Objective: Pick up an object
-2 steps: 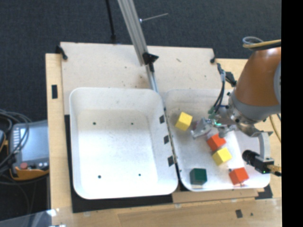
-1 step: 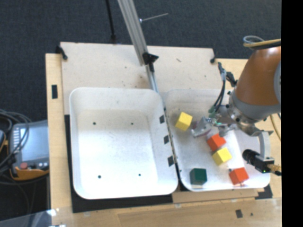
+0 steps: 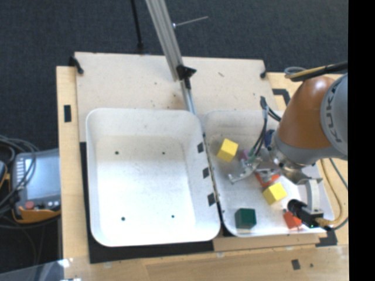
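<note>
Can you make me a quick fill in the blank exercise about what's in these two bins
1. The two cubes in the right bin are both ____.
2. The block near that bin's front edge is ____.
3. The arm has an ____ band above the wrist.
4. The gripper is over the ____ bin.

Missing words: yellow; green; orange; right

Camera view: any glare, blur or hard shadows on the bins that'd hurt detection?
Camera view: light is even and soft; left bin reads bright white but its speckles survive, so no clipping glare. Whole frame is slightly soft. Yellow blocks and green block stand out clearly. Arm covers part of the right bin; gripper area is cluttered and hard to resolve.
</note>
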Motion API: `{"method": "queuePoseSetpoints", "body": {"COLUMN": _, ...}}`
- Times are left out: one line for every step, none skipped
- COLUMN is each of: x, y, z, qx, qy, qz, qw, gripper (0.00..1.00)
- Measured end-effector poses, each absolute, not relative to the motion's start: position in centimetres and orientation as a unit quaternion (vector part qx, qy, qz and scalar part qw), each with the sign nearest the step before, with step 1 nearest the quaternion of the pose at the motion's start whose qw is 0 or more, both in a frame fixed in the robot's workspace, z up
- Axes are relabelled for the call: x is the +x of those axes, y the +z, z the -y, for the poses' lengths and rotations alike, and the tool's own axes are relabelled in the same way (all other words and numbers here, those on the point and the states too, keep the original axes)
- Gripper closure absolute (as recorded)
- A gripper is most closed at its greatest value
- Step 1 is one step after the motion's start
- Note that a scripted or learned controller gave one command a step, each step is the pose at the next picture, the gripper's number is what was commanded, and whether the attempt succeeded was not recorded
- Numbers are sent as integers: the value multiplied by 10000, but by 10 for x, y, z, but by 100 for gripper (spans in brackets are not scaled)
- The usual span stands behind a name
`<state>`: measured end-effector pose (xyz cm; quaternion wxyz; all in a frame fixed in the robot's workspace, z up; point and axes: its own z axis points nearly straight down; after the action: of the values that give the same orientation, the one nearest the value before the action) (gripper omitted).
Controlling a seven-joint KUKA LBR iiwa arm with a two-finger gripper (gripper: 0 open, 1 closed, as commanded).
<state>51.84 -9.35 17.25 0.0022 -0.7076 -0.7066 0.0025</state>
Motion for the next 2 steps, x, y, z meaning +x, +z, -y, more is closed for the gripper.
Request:
{"method": "queuePoseSetpoints", "body": {"x": 516, "y": 110, "z": 100, "qx": -7077, "qy": 25, "qz": 7066, "qw": 20, "gripper": 0}}
{"method": "queuePoseSetpoints", "body": {"x": 517, "y": 98, "z": 101, "qx": -7080, "qy": 2, "qz": 7062, "qw": -10, "gripper": 0}}
